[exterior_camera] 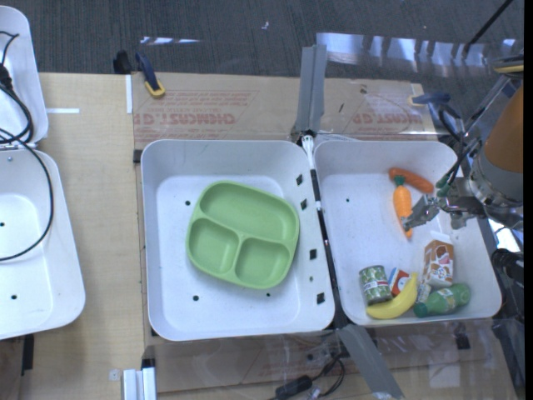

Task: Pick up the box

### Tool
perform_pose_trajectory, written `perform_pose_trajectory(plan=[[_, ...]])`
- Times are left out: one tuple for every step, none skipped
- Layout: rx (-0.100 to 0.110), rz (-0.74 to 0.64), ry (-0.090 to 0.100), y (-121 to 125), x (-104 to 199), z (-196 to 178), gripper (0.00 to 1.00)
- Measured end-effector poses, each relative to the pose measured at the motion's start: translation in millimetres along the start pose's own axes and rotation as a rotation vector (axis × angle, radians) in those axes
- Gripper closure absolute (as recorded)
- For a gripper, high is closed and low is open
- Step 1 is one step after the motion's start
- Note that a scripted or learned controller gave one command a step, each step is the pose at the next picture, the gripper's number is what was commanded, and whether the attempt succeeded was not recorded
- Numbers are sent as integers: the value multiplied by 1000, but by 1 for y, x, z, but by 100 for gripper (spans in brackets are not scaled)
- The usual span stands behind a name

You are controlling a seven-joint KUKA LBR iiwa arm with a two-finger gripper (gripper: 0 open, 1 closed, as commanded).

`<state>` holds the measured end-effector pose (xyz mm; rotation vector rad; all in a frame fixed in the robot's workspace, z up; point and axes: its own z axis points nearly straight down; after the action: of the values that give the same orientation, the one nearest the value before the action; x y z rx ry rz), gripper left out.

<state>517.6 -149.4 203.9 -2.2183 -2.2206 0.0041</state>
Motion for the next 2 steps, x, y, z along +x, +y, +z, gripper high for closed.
perform_pose_trajectory(plan=[[1,51,0,-18,57,82,0],[0,38,0,-21,32,114,0]])
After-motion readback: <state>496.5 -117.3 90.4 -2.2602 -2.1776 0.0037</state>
